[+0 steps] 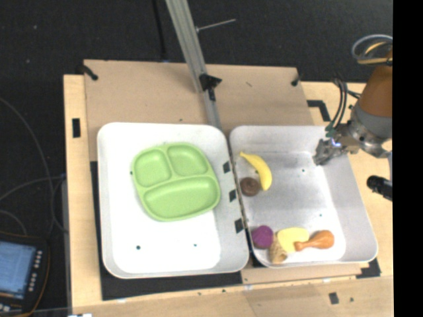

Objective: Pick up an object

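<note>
The gripper is hanging over the upper right corner of the right bin, just inside its far rim, and whether the jaws are wide or narrow cannot be told from this slanted look down; nothing is showing between them. The arm is reaching in from the right, its orange band sitting above the grey wrist, the wrist tipping down and leftward toward the bin floor. The nearest candidate is lying to the left of the jaws and a little nearer the camera: a yellow banana, its long axis running diagonally from upper left to lower right, with a small brown ball just beside its lower end, close to the bin's left wall. The other things are crowding the near edge of the same bin, well apart from the jaws: a purple fruit, a pale yellow piece next to it, and an orange-brown drumstick-shaped toy touching that piece. The left bin is carrying a green divided plate. Judging from this, the pick is not yet begun, and a grasp on the banana is likely calling for a leftward travel and jaws turned across its long axis.
</note>
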Motion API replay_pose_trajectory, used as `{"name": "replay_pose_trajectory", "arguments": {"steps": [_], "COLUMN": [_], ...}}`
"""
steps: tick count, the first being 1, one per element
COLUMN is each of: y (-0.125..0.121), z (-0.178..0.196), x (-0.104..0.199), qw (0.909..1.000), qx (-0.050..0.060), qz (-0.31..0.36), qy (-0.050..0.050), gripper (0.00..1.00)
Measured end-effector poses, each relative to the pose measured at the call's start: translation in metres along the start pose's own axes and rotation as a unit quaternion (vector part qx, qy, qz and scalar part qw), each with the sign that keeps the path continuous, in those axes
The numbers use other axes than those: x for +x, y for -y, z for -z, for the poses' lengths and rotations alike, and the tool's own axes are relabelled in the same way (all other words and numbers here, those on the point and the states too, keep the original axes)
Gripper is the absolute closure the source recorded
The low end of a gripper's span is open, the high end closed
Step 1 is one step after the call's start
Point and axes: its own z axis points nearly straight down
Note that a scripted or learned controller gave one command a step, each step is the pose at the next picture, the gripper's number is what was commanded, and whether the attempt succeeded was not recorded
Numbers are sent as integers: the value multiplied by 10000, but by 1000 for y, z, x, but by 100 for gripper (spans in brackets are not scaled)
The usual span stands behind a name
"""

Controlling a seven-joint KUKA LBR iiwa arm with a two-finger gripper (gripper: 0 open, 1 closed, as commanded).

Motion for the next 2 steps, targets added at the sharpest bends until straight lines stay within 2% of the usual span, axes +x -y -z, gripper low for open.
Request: {"name": "replay_pose_trajectory", "arguments": {"steps": [2], "y": [-6], "z": [100], "x": [-1], "qw": [10000], "qx": [-9], "qz": [25], "qy": [5], "gripper": [100]}}
